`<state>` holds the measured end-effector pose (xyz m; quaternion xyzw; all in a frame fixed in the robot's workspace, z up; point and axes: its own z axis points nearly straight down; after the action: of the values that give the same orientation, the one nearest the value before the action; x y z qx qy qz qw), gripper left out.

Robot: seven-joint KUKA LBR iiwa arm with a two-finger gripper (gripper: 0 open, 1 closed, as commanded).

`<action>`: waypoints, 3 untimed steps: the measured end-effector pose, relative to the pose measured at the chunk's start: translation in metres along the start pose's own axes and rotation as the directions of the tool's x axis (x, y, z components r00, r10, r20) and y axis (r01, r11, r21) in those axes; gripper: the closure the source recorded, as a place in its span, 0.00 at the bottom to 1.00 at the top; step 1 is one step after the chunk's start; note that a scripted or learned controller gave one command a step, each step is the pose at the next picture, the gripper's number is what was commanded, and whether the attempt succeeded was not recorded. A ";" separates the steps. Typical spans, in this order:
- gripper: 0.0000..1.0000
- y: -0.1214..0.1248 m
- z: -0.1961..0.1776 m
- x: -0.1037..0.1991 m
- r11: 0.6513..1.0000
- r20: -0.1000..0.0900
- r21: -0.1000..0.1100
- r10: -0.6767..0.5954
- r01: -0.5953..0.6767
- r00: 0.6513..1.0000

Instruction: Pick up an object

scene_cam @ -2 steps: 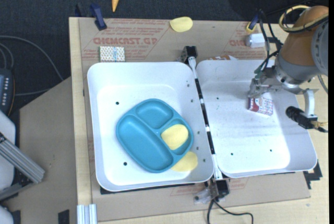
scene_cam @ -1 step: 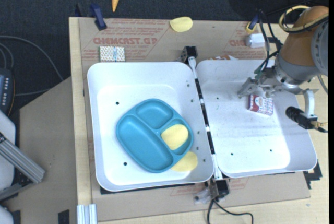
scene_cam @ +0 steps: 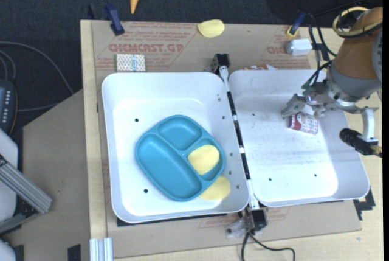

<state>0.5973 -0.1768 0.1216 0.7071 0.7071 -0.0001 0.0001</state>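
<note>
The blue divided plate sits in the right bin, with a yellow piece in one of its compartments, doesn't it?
Not quite: the camera view shows the blue divided plate in the left bin, not the right one. The yellow piece does lie in one of its compartments.

Tan bench point(scene_cam: 182, 47), two white bins point(scene_cam: 121, 150), yellow piece point(scene_cam: 211, 28), patterned packet point(scene_cam: 130, 62)

blue tray point(scene_cam: 170, 159) crowds left bin point(scene_cam: 121, 101), right bin point(scene_cam: 285, 174) front open
</note>
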 end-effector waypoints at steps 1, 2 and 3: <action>0.00 0.010 0.032 -0.006 1.000 0.002 -0.005 0.000 0.000 1.000; 1.00 0.012 0.020 -0.007 1.000 0.005 -0.015 0.000 0.000 1.000; 1.00 -0.012 0.006 -0.043 1.000 0.002 -0.001 0.000 0.000 1.000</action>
<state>0.5855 -0.2202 0.1160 0.7072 0.7070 -0.0005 0.0015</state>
